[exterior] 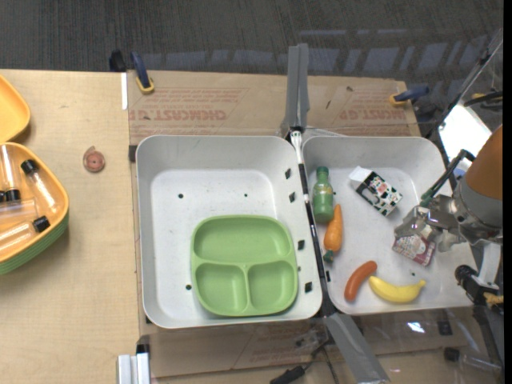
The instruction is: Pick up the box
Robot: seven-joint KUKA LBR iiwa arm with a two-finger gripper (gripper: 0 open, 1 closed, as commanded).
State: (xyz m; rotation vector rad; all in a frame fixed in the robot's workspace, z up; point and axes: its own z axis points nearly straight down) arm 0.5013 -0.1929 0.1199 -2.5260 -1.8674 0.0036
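Two white bins sit side by side on the tabletop (72, 118). Left bin (160, 174): green divided tray (244, 264). Right bin (416, 154): green bottle (322, 194) along the left wall, carrot (334, 228) just below it, red-orange sausage-shaped item (359, 279) beside a banana (395, 290) near the front. Box (378, 191), white with black patterned face, lies tilted in the upper middle of the right bin, untouched. Gripper (428, 222) at the right wall, over a crinkled pinkish packet (414, 245); fingers merge with the packet's foil, so cannot tell how far apart they are or whether they grip it. Arm cut off by frame edge.
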